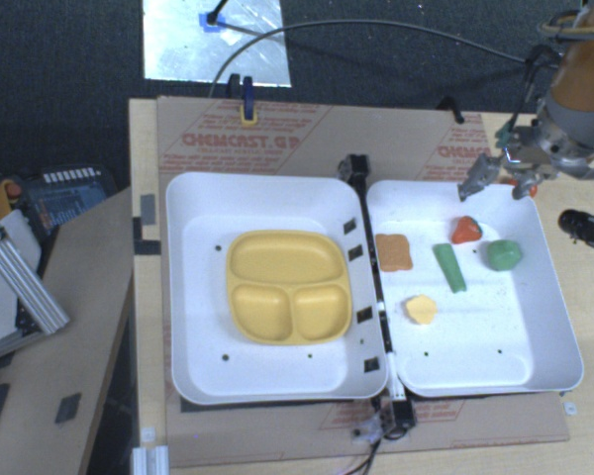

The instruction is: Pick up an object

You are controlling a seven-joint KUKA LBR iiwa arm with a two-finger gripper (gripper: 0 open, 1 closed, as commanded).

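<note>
A dark carpeted floor (59, 57) lies beyond the tan bench (79, 265). At 12 o'clock a shiny metal sheet (216, 30) rests on it, marked with blue tape (211, 21). A cable (396, 28) curves toward 2 o'clock. At 9 o'clock stands an aluminium rail (20, 275) beside a dark device (64, 201).

Two white bins (267, 191), glossy. Yellow divided tray (285, 285) in the left one. In the right: tan-brown square piece (393, 252), green stick (449, 266), orange-red lump (465, 230), darker green rounded piece (503, 254), pale yellow chunk (421, 310). Beneath, beige board (307, 139) with red printed lettering. Light wood tabletop (79, 295). Dark carpeted floor (59, 67) bearing a silvery sheet (216, 28) with a blue spot. Grey arm (574, 107), orange band.
</note>
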